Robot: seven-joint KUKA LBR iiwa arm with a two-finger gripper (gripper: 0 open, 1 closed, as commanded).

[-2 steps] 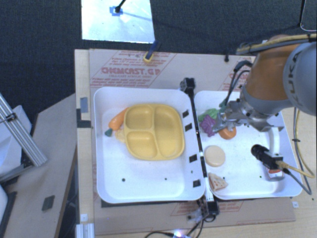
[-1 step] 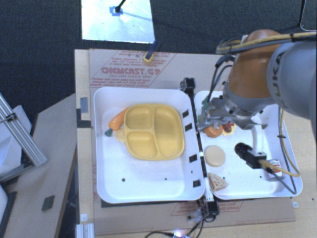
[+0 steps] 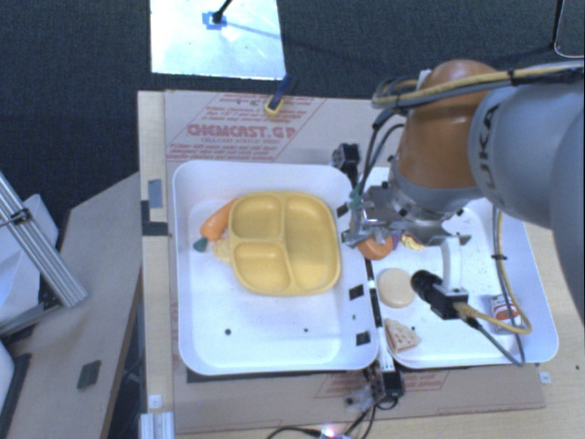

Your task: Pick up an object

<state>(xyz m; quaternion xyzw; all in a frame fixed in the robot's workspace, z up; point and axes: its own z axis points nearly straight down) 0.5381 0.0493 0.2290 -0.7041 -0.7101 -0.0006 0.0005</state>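
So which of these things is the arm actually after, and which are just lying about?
In play: the gripper, low over the orange piece in the right bin.

Lying about: yellow divided plate, carrot, round cracker, sandwich wedge, left bin.

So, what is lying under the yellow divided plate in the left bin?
A carrot pokes out from under the yellow plate at its left edge. Anything else beneath the plate is covered.

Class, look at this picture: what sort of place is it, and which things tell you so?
Probably a robotics lab bench for grasping trials. A grey and orange arm reaches over two white bins holding toy food: a yellow divided plate, a carrot.
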